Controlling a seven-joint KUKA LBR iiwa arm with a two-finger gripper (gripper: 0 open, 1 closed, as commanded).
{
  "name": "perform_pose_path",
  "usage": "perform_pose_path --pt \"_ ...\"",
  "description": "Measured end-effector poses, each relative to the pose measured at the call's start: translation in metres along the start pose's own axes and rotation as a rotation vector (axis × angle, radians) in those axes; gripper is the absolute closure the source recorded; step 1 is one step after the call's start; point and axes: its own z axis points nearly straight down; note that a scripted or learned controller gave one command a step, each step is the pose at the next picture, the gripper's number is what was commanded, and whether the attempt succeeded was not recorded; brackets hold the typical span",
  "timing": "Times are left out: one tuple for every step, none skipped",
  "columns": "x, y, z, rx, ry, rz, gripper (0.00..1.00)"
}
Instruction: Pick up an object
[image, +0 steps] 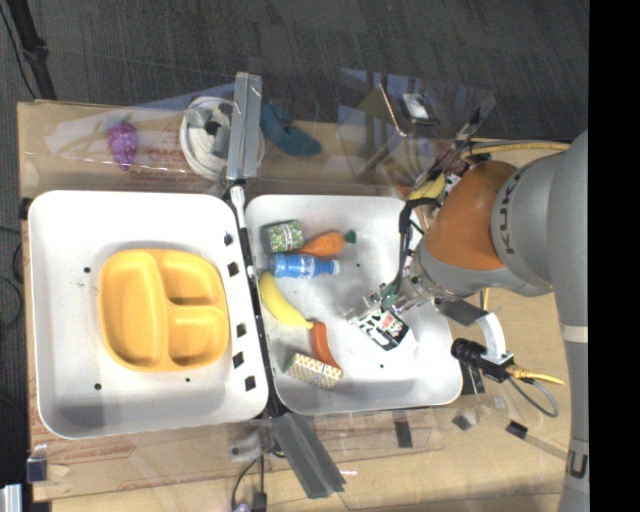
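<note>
Beside one banana (282, 303): two carrots (323, 243), one bottle (303, 266).

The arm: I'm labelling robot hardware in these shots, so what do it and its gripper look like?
The arm is smooth grey with a rounded orange band above the wrist and dark lettering on the grey shell. Yellow and black cables run beside the band. The gripper is small, black and white with green bits.

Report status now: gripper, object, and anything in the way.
Gripper low in right bin, over black-and-white item. Nothing visibly held. Banana, carrot and blue bottle lie apart, left.
</note>
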Motion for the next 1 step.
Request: perform_pose_path --pt "0.0117 0.0406 -0.122 -0.001 -0.002 -0.142 1.0"
